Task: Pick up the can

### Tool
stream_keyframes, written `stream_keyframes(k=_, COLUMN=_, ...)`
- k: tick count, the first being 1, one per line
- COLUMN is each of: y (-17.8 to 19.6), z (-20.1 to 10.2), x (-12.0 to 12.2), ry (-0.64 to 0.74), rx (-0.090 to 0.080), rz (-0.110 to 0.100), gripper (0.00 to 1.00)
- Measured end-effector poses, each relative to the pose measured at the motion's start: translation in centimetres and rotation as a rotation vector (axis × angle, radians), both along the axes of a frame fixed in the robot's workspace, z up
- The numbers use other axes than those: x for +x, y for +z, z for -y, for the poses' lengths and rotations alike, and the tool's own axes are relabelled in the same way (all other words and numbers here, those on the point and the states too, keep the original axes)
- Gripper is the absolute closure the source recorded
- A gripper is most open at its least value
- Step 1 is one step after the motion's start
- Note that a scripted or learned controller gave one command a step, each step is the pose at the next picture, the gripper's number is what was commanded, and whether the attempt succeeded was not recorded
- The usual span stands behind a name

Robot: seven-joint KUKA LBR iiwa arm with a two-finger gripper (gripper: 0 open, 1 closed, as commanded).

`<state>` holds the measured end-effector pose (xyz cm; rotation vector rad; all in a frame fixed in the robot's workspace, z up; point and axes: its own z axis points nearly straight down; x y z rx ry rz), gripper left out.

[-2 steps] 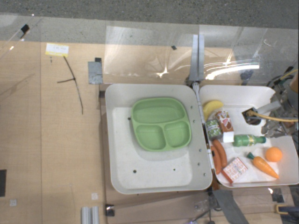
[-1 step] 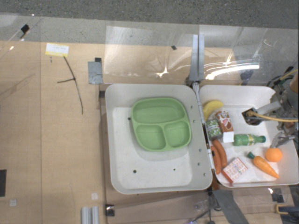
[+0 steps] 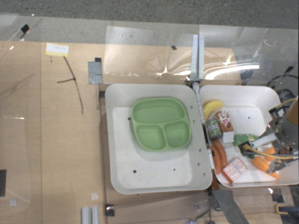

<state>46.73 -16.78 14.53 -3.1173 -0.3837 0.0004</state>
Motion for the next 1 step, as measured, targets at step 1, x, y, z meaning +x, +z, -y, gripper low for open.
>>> stream_keyframes(k=1, y=-3.85, z=-4.15, x=13.11, ry=-0.036, rx=0.0, rz=0.001, gripper=0.0)
